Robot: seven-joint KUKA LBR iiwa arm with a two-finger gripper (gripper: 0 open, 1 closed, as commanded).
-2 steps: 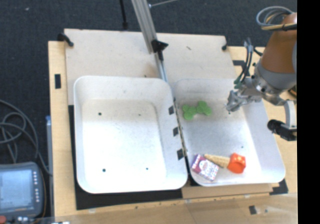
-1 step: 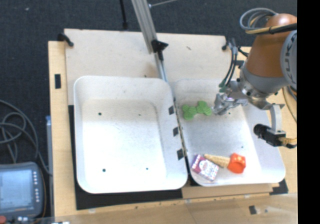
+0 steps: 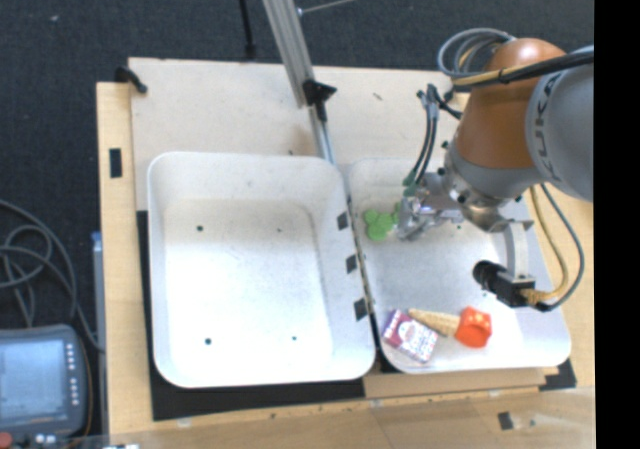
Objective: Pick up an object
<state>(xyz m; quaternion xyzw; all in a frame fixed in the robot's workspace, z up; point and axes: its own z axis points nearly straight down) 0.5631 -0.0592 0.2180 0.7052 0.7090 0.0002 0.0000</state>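
desk inspection: claw over right bin

dark carpet surrounds the pale wooden desk (image 3: 220, 102) bearing two shallow white bins. left bin (image 3: 250, 267) noted. right bin (image 3: 520, 347) contains a small green rounded object (image 3: 379, 226) near its upper left, touching or just beside the claw (image 3: 410, 222). claw state: cannot tell. a purple printed packet (image 3: 410, 336), tan cone (image 3: 433, 318) and orange block (image 3: 474, 327) lie along the near edge.

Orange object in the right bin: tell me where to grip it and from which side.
Grip the orange object across its chunky body, coming straight down from above. It lies near the bin's front rim, with a tan cone-shaped piece touching its left side, so close front-to-back, probably.
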